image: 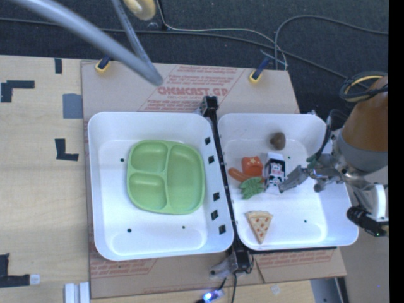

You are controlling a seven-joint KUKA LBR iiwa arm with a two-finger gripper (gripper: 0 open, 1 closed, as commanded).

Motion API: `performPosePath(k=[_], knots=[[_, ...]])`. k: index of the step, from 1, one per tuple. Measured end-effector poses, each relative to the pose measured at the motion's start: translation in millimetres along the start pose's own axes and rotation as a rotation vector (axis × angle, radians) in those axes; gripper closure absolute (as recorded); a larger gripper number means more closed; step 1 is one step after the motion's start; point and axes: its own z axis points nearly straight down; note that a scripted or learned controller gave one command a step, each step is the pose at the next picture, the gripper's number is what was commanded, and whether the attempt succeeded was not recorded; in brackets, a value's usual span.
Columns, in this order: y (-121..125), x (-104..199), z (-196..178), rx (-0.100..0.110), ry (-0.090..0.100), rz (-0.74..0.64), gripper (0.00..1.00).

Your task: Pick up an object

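The right bin [315, 229] holds several small items: a brown ball [278, 140], a red piece [252, 165], an orange carrot-like piece [237, 174], a green leafy piece [252, 187], a small black-and-white carton [275, 170] and a pizza slice [259, 223]. My gripper [306, 182] hangs low over the right half of this bin, just right of the carton. It is open, with one finger [291, 181] reaching toward the carton and nothing between the two.
The left bin [104, 169] holds a green divided plate [166, 176]. A black divider [218, 169] runs between the bins. The arm's orange band [371, 124] sits over the right bin's right wall. Grey rods [95, 30] cross the upper left.
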Motion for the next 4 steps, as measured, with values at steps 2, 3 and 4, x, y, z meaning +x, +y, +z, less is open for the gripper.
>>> performPosePath(k=[2,3,4], knots=[[6.4,-3.7,56.3,-0.007,-0.001,-0.003,0.0],[6.9,-3.6,97.9,-0.013,-0.004,-0.004,0.0],[7.1,-3.9,85.2,-0.016,-0.005,-0.004,1.0]])
